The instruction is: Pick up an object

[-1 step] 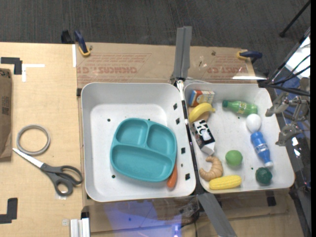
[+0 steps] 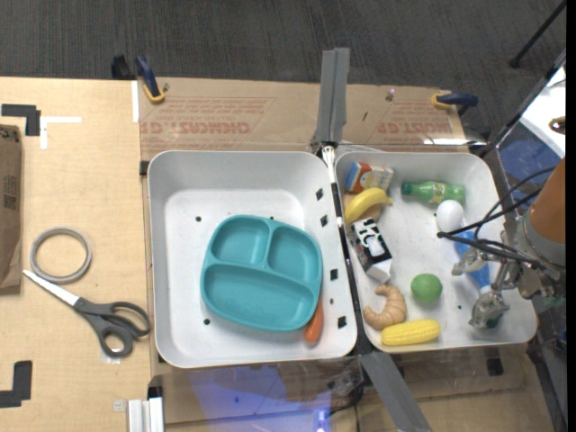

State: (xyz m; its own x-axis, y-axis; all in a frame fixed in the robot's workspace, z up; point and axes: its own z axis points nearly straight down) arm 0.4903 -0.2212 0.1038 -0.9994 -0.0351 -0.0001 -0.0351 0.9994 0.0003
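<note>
In the camera view, the arm is reaching in from the right side and is bending down over the right bin (image 2: 493, 174). The gripper (image 2: 490, 311) is hanging low at the near right corner of this bin, with cables running across above it. How far the pincer is open I cannot tell (its metal parts are blurring together), and nothing is showing between its tips.

Taking the gripper as landmark: the green ball (image 2: 427, 287) is lying just to its left, the corn cob (image 2: 410, 333) is lying left and a little nearer, the white egg (image 2: 449, 214) and green bottle (image 2: 434, 191) are lying farther back. The teal plate (image 2: 262, 275) is sitting well apart to the left, in the left bin (image 2: 171, 241).
</note>
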